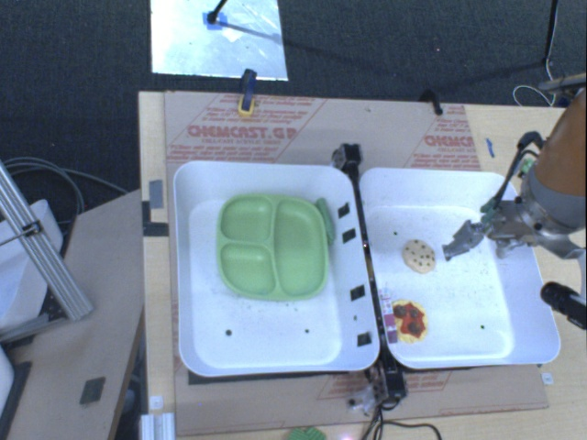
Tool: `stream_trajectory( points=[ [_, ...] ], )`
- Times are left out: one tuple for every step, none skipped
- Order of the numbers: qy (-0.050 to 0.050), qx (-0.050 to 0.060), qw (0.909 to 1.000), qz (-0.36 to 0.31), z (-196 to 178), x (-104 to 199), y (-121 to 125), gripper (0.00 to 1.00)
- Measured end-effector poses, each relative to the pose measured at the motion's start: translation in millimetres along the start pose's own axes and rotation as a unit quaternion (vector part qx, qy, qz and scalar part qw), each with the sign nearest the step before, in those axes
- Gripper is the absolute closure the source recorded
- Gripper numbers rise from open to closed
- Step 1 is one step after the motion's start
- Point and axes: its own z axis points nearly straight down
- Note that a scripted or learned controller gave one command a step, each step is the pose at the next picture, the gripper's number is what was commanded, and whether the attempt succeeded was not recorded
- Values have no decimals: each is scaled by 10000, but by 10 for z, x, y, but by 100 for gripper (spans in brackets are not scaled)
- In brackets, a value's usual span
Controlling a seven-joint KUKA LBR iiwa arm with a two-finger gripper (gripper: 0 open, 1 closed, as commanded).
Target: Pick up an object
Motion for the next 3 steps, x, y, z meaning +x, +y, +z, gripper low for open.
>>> stream_trajectory(
  points=[
    [-27, -72, 10000, -32, 404, 76, 770, 0],
    [-14, -16, 10000, 11, 1474, 10, 137, 0],
    [-29, -98, 9999, -10, 134, 99, -346, 0]
  ],
)
